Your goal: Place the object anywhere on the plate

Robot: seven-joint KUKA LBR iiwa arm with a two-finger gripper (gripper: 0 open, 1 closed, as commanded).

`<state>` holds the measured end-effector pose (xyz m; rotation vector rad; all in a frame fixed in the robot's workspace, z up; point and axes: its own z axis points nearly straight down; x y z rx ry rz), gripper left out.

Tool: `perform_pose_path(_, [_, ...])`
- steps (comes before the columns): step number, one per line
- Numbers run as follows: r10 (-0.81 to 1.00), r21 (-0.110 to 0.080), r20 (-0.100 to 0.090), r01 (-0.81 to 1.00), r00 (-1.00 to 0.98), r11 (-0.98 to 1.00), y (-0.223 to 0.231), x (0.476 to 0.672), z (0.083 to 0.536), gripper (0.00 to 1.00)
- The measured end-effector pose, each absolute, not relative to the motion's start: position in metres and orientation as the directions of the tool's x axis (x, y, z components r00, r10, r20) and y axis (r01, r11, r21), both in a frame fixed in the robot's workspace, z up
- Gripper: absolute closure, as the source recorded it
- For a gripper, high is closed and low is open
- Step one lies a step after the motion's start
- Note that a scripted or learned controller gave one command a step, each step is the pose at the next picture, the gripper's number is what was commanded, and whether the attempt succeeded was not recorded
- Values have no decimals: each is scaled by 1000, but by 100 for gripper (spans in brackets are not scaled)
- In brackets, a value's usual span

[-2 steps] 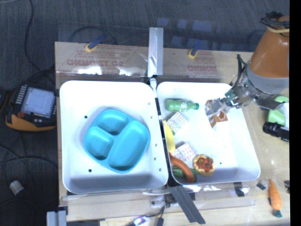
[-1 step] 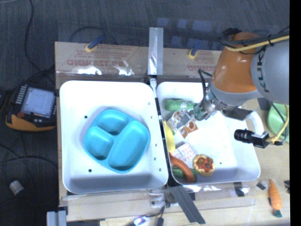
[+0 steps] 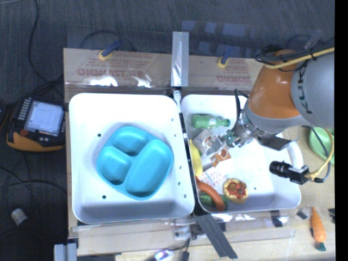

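Small crinkly snack packet (image 3: 206, 141), lying in the right bin (image 3: 261, 197) among toy foods, looks light, soft and slippery; pinch across its middle. End effector (image 3: 235, 137) hovers just beside it, grip state undeterminable. Blue divided plate (image 3: 135, 160) waits in the left bin (image 3: 87, 200).

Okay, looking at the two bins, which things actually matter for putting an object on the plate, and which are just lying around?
Part of the job:
- blue plate, three compartments, in the left bin
- gripper, low over the right bin
- toys there to pick from: green bottle, pizza slice, hot dog, banana

Just lying about:
- handheld screen on the floor
- orange carrot on the bench, outside the bins
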<state>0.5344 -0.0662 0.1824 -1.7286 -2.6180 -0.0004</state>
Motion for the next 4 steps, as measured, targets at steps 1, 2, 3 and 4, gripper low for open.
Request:
perform_pose_path(1, [877, -15, -23, 877, -480, 480, -9, 547, 184, 100])
perform_pose_path(2, [876, -14, -27, 877, -481, 481, -3, 545, 185, 100])
perform_pose_path(3, [885, -13, -29, 886, -464, 464, 1, 547, 186, 100])
perform_pose_path(4, [832, -3, -5, 832, -555, 555, -21, 572, 184, 100])
